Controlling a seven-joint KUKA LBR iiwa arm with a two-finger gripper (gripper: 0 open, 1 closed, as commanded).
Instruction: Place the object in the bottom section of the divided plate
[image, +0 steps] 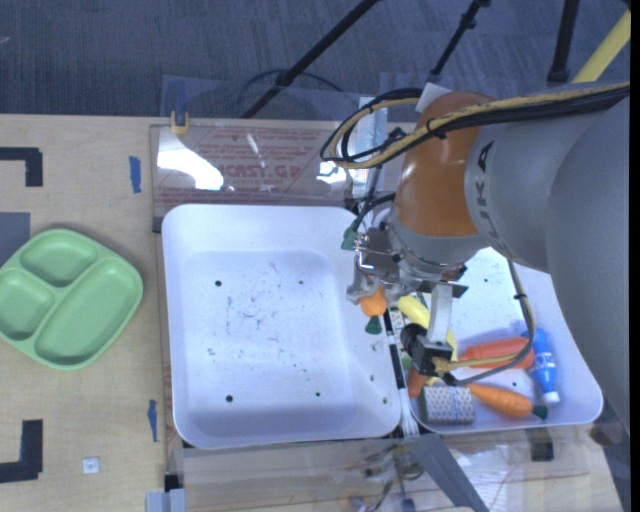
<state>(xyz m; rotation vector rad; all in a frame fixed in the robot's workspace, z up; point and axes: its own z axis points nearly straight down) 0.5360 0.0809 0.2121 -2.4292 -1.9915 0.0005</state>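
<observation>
At the bench's left edge, what sits there? – Ana
A green divided plate (65, 297), just left of the left bin (270, 320). – Ben
And the gripper (375, 285)? – Ana
It hangs at the left wall of the right bin (490, 285), right above a small orange piece (373, 303); whether it is apart or clamped cannot be told. – Ben
What else lies in that bin? – Ana
2 carrots (495, 350), a yellow piece (415, 312), a blue bottle (543, 367), and a grey block (447, 404) at its front edge. – Ben
</observation>
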